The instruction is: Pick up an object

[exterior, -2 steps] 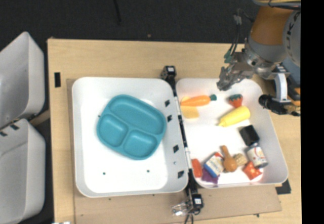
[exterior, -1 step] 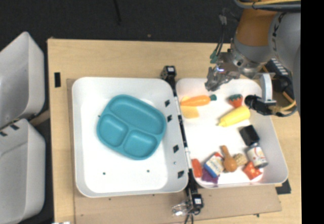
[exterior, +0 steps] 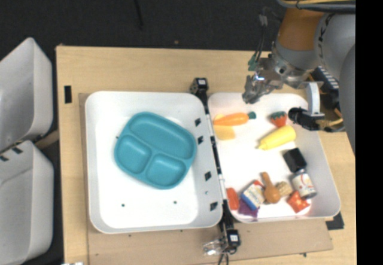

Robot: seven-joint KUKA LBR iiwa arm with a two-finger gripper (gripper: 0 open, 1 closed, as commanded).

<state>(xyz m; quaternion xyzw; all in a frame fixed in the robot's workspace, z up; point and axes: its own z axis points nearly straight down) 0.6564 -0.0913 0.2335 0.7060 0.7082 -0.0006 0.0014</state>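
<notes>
So the gripper (exterior: 256,87) is hanging over the far end of the right bin (exterior: 326,198), just beyond the toy carrot (exterior: 231,119), and nothing is between its fingers. Honestly can't tell if they're spread or closed, it's too small and dark up there. My guess is the carrot is the closest candidate, so I'd go for that. To do it well I'd line the fingers up across the carrot's narrow width rather than along its length, drop straight down over the fat orange middle, and watch out for the yellow block (exterior: 224,132) touching the carrot on its near side, since a finger landing on that could shove both around. The bin wall is just to the carrot's left too, so not much room there. The carrot itself is orange, long and tapered, lying flat with a little green tip pointing right, looks smooth and probably slippery plastic. Right of the carrot sits a yellow corn-like piece (exterior: 278,137), and well nearer the camera from the carrot is a pile of small stuff. Left of the carrot, the other bin holds a blue divided plate (exterior: 157,149).
</notes>
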